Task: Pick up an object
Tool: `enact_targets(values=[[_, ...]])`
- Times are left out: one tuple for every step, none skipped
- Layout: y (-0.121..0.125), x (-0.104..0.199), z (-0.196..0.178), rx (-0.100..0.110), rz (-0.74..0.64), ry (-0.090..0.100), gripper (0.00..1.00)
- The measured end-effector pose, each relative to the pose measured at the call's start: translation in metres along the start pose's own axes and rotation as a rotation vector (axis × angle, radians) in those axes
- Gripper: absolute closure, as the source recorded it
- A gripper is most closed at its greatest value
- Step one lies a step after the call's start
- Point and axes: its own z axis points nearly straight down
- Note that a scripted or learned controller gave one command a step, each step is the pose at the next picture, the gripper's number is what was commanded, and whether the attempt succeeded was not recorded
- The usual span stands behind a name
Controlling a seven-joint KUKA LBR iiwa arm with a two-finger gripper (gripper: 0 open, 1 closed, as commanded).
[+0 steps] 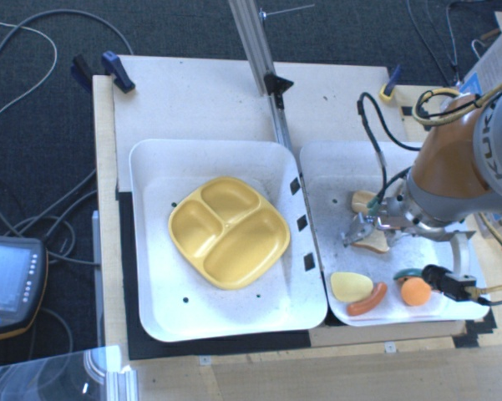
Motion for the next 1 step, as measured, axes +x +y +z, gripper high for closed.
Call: enact_targets(values=[[0.0019,0.0000,-0.0138,-0.008,-0.001,-0.001,1.00]])
